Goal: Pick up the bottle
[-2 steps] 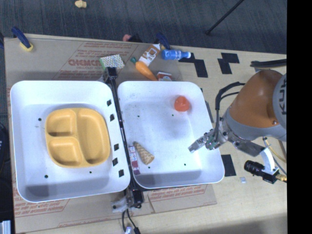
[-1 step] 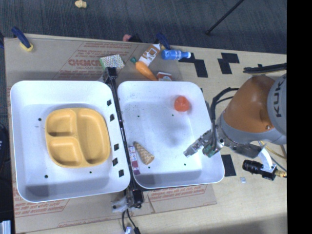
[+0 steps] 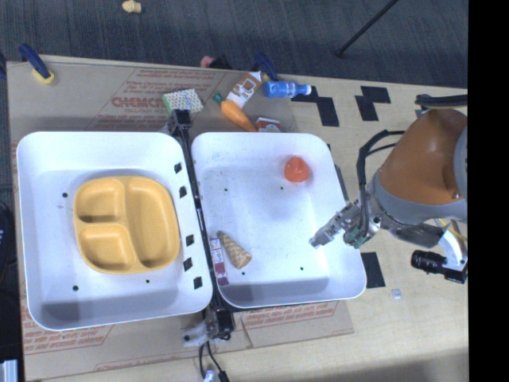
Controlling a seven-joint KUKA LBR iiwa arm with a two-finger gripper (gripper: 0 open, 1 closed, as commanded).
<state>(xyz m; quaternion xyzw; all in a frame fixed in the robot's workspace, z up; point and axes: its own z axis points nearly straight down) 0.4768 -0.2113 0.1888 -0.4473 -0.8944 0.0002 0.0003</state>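
Fingers of the grey two-finger gripper (image 3: pixel 328 235) spread, grasping nothing, over the right white bin's (image 3: pixel 238 153) right edge, small blue plastic bottle (image 3: pixel 285 90) on the bench beyond the bin's far rim.

I saw two white bins on my bench; the left bin (image 3: pixel 32 237) carried a yellow divided tray (image 3: pixel 126 223) near its middle; the right bin (image 3: pixel 262 286) carried a red tomato-like piece (image 3: pixel 297 169) toward its far right corner and a waffle cone (image 3: pixel 235 250) near its front left corner, beside the inner wall; beyond the bins, on the cardboard sheet (image 3: pixel 135 102), lay a green patterned packet (image 3: pixel 183 100) and an orange carrot (image 3: pixel 238 115), near the far edges of the bins.
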